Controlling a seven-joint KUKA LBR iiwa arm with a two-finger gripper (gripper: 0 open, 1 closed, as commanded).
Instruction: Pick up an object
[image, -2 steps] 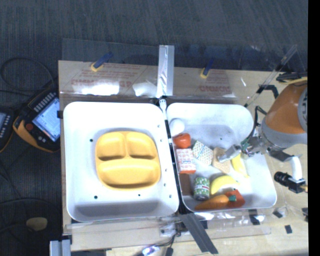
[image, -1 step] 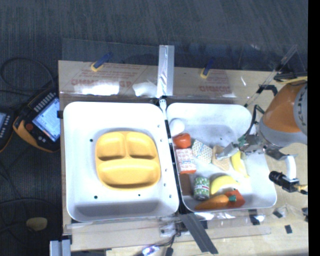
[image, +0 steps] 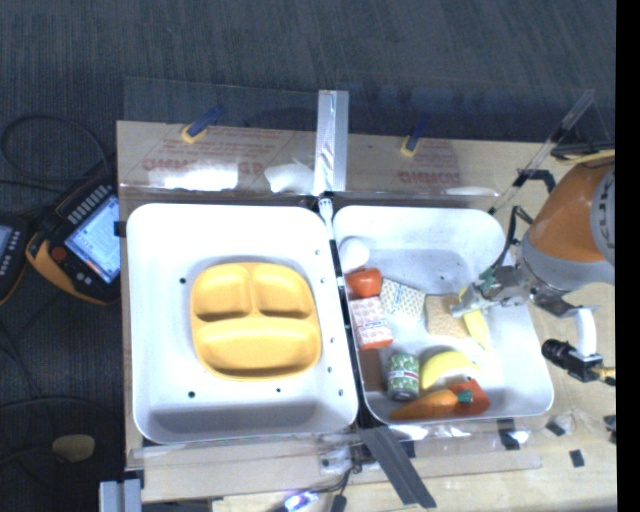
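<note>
Glossy plastic yellow tray (image: 255, 318); seemingly smooth plastic white bins (image: 150, 330).

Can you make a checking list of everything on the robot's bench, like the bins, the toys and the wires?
Surface: wooden bench bearing two white bins.
Job's things: right bin holds a can, banana, carrot, red box and white ball.
Clutter: yellow tray in left bin.
Tool: tool low over right bin's right side.
Cables: black cable on the floor, left.
Surroundings: handheld screen controller on dark carpet.
</note>
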